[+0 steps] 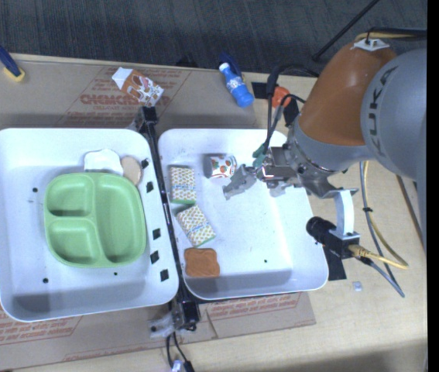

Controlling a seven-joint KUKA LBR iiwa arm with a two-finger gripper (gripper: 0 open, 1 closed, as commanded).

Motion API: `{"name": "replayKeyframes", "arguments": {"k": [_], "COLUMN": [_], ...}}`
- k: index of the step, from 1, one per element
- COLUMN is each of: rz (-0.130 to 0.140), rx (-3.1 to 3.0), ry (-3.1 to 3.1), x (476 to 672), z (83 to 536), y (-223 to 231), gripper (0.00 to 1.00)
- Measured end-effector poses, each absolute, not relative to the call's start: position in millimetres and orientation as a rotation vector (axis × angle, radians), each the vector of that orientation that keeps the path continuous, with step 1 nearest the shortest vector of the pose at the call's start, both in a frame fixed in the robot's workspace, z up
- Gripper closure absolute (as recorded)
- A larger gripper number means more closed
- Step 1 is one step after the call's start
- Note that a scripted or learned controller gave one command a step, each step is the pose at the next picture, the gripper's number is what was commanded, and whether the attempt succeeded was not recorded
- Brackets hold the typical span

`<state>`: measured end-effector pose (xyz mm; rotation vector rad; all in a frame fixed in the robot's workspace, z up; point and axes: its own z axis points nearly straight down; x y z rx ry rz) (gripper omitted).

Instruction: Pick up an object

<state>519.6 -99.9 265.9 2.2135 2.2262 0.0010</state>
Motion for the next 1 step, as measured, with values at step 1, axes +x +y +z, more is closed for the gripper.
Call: {"name": "replayKeyframes", "arguments": {"k": [1], "rz": [-0.005], "rx": [2.217], "ry": [2.232], "x": [475.5], "z": [190.9], "y": [-30.6], "gripper": [0.00]}}
